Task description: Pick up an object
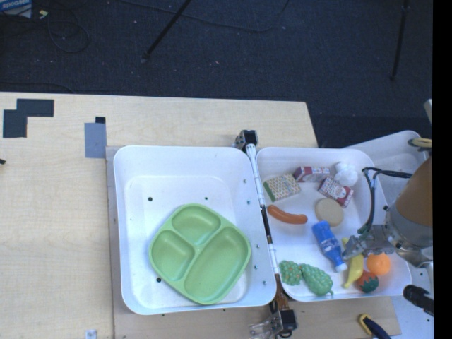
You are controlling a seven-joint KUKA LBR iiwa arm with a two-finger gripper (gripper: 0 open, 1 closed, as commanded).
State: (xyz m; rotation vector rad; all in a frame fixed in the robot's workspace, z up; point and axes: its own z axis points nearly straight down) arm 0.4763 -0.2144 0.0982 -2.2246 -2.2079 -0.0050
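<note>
Dark blue carpet (233,41) fills the background, crossed by thin black cables and stand legs. Below it sits the pale wooden counter (56,217), carrying grey and dark rectangular marks near its upper left.

Two shallow white plastic bins sit side by side on the counter, touching along a central seam. The left white bin (134,168) contains one green moulded plastic tray with three compartments (200,252), lying flat and turned at a slant in the lower middle of the bin.

The right white bin (282,162) holds the small items. The grey arm with its orange band (418,203) enters from the right edge, and the gripper (361,244) is low over the bin's right side, close to a yellow banana-shaped toy (353,270), an orange ball (379,264) and a red strawberry-like toy (368,282). Nothing is seen between the fingers; whether they are parted or closed cannot be determined.

A blue plastic bottle with a white cap (329,244) lies just left of the gripper, long axis running upper left to lower right, cap toward the lower right. Nearby: an orange-red sausage toy (287,215) lying nearly level, a tan round disc (328,211), a green checked packet (282,186), two red-and-white cartons (335,189), a white ball (345,171), and two green knobbly toys (305,275) at the lower edge.
</note>
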